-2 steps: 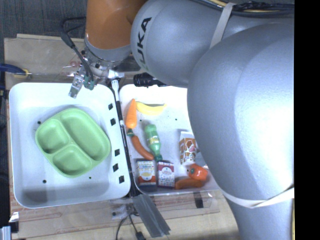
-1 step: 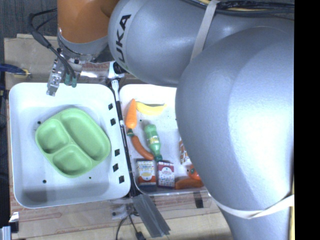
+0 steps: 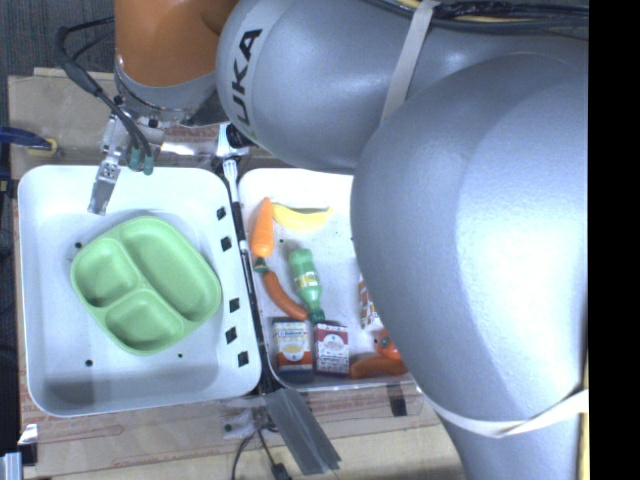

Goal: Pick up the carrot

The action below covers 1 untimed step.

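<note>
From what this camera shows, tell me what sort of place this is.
Probably a robot lab bench for pick-and-place trials: a KUKA arm looms over two white bins, one holding a green divided plate, the other toy food like a carrot.

A wooden bench [image 3: 30, 93] is showing along the frame's left and lower edges. Dark carpeted floor [image 3: 50, 8] is lying at upper left.

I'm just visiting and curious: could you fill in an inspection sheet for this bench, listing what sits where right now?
Surface: two white bins side by side, left bin, right bin.
Job's things: carrot lies in the right bin, untouched.
Clutter: green divided plate in the left bin; banana, green bottle, two small cartons in the right bin.
Grippers: gripper over the left bin's far corner.
Cables: black cable near the wrist.
Surroundings: nothing seen.
</note>
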Motion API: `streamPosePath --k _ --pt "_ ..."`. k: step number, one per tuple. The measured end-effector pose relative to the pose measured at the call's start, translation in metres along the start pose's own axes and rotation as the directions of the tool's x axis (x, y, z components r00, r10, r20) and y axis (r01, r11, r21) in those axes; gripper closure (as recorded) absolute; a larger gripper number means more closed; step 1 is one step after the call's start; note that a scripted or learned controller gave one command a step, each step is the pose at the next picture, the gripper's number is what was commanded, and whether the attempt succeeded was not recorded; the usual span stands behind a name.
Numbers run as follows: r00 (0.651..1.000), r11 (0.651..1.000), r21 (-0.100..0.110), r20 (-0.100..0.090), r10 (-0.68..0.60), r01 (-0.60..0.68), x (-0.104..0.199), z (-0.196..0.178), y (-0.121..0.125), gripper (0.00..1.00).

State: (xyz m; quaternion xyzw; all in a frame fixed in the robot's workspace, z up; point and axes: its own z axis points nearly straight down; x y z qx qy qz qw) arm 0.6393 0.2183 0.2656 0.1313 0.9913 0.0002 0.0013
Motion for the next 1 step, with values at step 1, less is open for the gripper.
streamPosePath --k 1 --pt "0.987 0.987 0.003 -0.002 0.159 -0.159 -0.0324 0.0265 -0.078 0.0"
